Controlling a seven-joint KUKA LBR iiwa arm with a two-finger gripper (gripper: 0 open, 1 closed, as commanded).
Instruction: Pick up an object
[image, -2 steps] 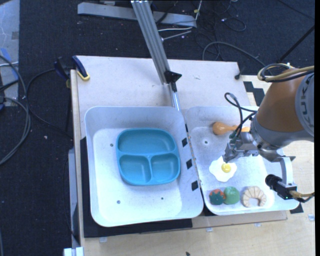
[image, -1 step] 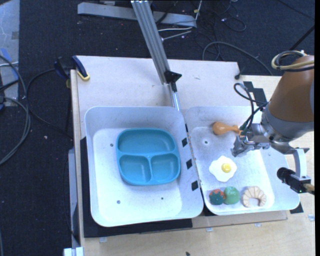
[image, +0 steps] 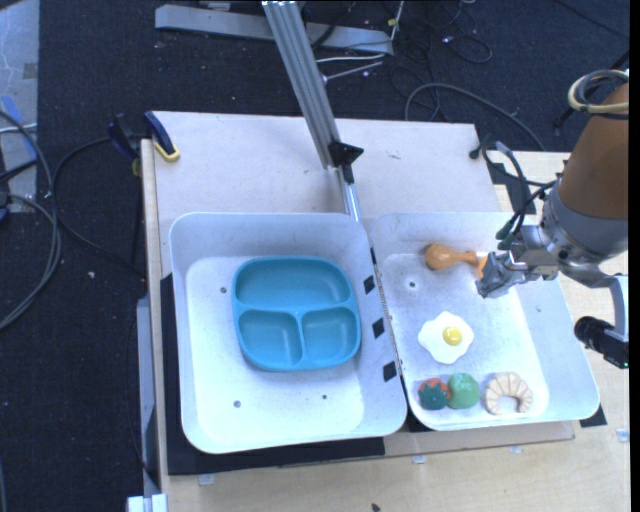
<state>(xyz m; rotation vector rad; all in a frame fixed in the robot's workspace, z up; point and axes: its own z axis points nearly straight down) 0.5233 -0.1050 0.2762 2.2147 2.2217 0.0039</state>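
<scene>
On a pale table (image: 260, 160) over dark, cable-strewn floor, the gripper (image: 492, 278) hovered in the right bin (image: 560, 395) beside the orange drumstick (image: 448, 257), fingers' spread impossible to tell, so it needed to centre over the drumstick before descending.

grey arm reaches in from the right, claw (image: 493, 278) angled down-left.

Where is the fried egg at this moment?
The fried egg lies in the middle of the right bin, below the gripper and above the croissant.
</scene>
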